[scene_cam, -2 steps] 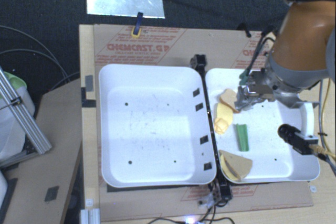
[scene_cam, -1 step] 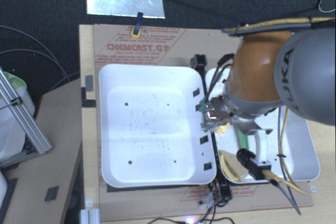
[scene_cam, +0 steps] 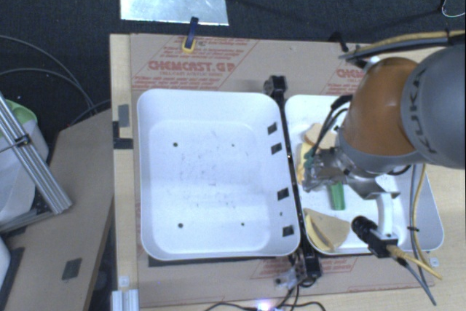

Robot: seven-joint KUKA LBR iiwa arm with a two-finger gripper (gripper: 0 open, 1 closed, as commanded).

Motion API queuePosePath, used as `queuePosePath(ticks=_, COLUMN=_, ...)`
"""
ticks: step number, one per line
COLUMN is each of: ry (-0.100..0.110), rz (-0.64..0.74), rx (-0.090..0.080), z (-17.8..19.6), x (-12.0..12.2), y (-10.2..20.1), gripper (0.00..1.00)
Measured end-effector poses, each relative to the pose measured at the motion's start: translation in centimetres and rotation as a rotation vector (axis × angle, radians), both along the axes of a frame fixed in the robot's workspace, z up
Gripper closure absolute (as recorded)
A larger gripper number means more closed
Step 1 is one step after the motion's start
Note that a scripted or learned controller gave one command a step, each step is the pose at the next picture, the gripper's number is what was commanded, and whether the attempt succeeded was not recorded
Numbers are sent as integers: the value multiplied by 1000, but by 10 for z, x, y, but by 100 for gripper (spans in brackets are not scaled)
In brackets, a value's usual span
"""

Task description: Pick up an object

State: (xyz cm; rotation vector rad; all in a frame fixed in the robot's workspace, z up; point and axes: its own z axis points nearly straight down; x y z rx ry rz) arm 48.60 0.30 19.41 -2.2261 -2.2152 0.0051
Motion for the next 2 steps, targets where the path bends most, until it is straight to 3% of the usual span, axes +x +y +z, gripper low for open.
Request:
queuePosePath(ticks=1, ry=-24, rz=13, rx=5, z=163, x=3, y=27, gripper=100)
queuePosePath(ticks=2, ry=0, rz=16, rx=4, z=109, x=0, y=103, gripper=100)
